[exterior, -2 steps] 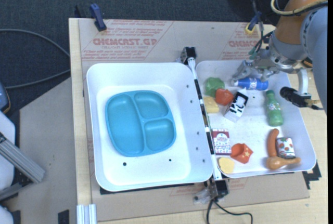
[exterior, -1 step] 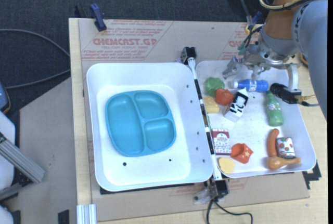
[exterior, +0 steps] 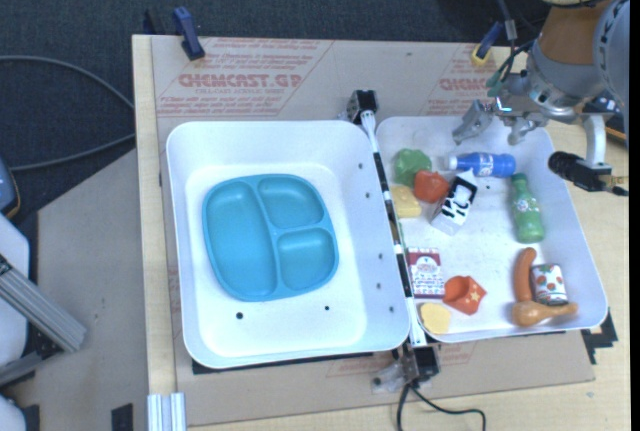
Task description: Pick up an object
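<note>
The arm is reaching in over the far right corner of the table, and its pincer [exterior: 497, 127] is hanging above the far edge of the right bin [exterior: 580, 249] with its two fingers [exterior: 468, 127] spread apart and nothing between them. Just below the fingertips a blue and white bottle [exterior: 484, 163] is lying on its side near the bin's far edge. Beside it a green bottle [exterior: 526, 209] is lying along the right side, and a black and white carton [exterior: 457, 202] is sitting near the bin's middle, next to a red piece [exterior: 431, 185] and a green piece [exterior: 411, 163]. A sausage [exterior: 524, 273] and a small can [exterior: 549, 284] are resting toward the near right corner. In the left bin [exterior: 190, 159] a blue divided tray [exterior: 270, 235] is lying flat in the middle.
</note>
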